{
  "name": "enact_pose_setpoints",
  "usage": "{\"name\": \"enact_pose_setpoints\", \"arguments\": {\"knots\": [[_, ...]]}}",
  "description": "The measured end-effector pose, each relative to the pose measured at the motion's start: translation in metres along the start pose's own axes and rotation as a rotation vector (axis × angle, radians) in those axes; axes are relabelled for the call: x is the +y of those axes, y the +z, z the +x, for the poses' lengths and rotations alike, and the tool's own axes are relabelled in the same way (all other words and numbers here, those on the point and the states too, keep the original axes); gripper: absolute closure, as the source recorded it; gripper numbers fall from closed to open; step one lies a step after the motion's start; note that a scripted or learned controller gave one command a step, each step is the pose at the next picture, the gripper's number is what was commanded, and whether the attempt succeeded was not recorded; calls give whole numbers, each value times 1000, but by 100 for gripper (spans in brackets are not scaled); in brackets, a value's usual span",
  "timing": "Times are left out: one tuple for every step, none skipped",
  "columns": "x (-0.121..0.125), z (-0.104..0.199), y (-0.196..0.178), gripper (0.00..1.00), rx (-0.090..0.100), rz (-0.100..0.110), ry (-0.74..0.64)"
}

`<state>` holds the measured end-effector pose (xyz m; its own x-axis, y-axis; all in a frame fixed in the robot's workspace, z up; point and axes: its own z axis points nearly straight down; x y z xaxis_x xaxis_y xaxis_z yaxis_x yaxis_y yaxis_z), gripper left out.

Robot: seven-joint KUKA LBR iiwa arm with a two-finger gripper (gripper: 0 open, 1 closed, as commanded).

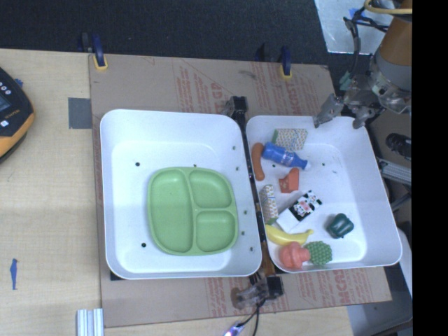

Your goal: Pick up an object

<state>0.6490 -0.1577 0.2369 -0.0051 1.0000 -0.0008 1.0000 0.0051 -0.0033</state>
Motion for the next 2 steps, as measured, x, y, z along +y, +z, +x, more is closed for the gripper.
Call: {"name": "enact_pose_setpoints", "arguments": {"knots": [[11, 53, 118, 0, -1, -11, 1], [-52, 46, 145, 0, 0, 1, 0]]}}
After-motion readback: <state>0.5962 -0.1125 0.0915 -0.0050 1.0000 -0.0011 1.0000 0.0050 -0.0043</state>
